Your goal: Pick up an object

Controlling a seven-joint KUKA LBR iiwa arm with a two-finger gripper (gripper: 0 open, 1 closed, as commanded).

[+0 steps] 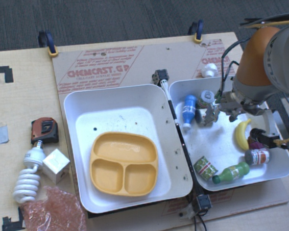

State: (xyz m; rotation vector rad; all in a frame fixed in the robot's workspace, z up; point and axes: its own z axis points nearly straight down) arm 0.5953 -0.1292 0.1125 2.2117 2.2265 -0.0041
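Gripper (pixel 207 115) is lowered in right bin (pixel 233 179); jaw state cannot be told; blue bottle (pixel 188 108) lies just beside jaws, banana (pixel 242 135) near opp. side; approx. centring over one obj. is advised before closing.

Arm (pixel 263 69) over right bin (pixel 214 146) of clutter

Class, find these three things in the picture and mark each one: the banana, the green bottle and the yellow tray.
banana (pixel 242 134), camera view, middle of its curved body.
green bottle (pixel 234 171), camera view, middle of its body.
yellow tray (pixel 121 146), camera view, floor of its large top compartment.
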